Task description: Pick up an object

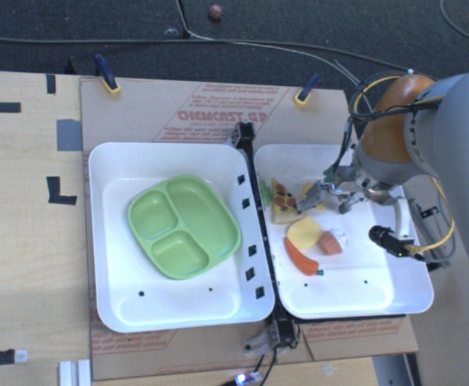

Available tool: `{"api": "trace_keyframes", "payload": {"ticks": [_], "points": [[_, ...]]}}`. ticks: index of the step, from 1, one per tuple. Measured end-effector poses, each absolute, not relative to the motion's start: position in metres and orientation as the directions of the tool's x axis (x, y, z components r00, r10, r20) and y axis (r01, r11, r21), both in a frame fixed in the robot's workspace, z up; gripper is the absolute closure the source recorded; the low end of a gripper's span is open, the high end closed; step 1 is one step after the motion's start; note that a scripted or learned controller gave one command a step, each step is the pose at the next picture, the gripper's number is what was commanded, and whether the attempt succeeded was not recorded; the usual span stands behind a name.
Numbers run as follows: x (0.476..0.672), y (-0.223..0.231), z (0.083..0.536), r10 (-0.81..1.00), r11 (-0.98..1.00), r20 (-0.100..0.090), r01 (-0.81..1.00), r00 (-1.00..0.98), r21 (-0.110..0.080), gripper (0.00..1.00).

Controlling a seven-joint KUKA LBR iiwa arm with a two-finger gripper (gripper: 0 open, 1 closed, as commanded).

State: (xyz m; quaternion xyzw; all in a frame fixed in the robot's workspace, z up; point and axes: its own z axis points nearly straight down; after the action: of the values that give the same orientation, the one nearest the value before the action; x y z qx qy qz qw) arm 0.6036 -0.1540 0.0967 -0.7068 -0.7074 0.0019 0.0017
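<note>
The right white bin (355, 302) holds several toy foods. A pale yellow piece (303, 233) lies near its middle, with an orange-red carrot-like piece (301, 258) just in front and a small pink-red piece (331, 244) to its right. A multi-coloured piece (280, 200) lies by the bin's left wall, and a small yellow bit (310, 190) sits beside it. My gripper (324, 199) hangs low over the back half of this bin, close to the small yellow bit and behind the pale yellow piece. Nothing visibly sits in its grasp.
The left white bin (121, 296) bears a green divided plate (184, 225). A black divider (254, 215) runs between the bins. The arm's grey body and orange band (391, 127) overhang the right bin's back right corner, with cables (427, 240) along its right side.
</note>
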Motion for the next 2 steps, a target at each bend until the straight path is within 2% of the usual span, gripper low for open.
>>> {"api": "trace_keyframes", "payload": {"ticks": [1, 2], "points": [[0.606, -0.154, 0.089, 1.000, 0.002, -0.001, 1.000, -0.002, 0.004, 0.00], [0.609, -0.150, 0.101, 1.000, 0.003, 0.005, 1.000, -0.003, 0.010, 1.00]]}}
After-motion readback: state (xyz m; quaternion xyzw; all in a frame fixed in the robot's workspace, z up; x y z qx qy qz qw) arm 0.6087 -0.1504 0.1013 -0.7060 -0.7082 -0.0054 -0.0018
